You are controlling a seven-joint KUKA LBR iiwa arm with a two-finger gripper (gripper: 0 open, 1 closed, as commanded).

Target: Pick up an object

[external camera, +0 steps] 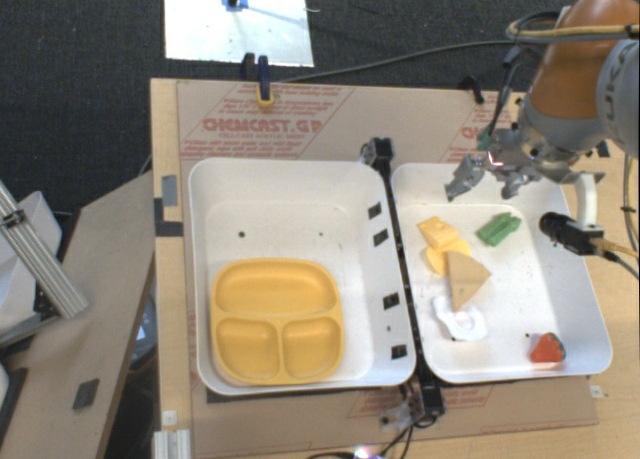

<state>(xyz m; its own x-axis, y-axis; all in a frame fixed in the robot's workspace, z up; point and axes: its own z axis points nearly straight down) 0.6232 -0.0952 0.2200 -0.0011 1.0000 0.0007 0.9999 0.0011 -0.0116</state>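
The right bin (585,322) holds a green block (498,228), a yellow cheese-like piece (440,238), a tan wedge (465,278), a white piece (461,323) and a small red strawberry-like toy (547,348). My gripper (489,178) hangs over the far edge of the right bin, above and behind the green block. Its two fingers are spread apart with nothing between them. The grey arm with its orange band (590,22) comes in from the upper right.
The left bin (230,192) holds a yellow divided tray (279,320). A black clip strip (392,247) runs between the bins. Cables cross behind the bench, and a blue-and-yellow clamp (263,80) sits at its far edge. A black part (565,231) juts over the right bin's rim.
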